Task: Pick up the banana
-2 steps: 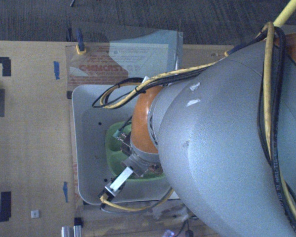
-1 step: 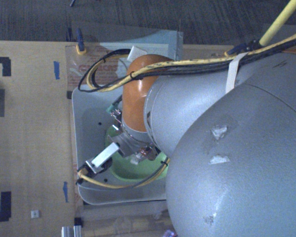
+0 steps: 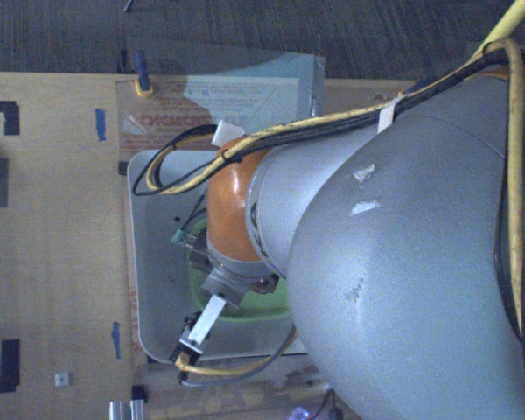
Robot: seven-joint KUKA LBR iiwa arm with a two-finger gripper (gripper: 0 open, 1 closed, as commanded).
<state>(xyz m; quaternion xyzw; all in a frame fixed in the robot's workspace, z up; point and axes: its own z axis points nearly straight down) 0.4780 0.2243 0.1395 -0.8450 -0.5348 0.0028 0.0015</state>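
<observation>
tabletop (image 3: 52, 261): tan, left of frame
bin (image 3: 153, 261): white, centre-left
green dish (image 3: 245, 311): in bin, under wrist
tool (image 3: 220, 280): low over dish, probably reaching down to grab; spread or pressed together, cannot tell
banana: place cannot tell, maybe beneath arm
arm (image 3: 402, 261): covers right of frame

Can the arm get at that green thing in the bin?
Probably yes: the arm hangs right above the green thing in the bin, nothing visible between them, though it hides much of it.
</observation>
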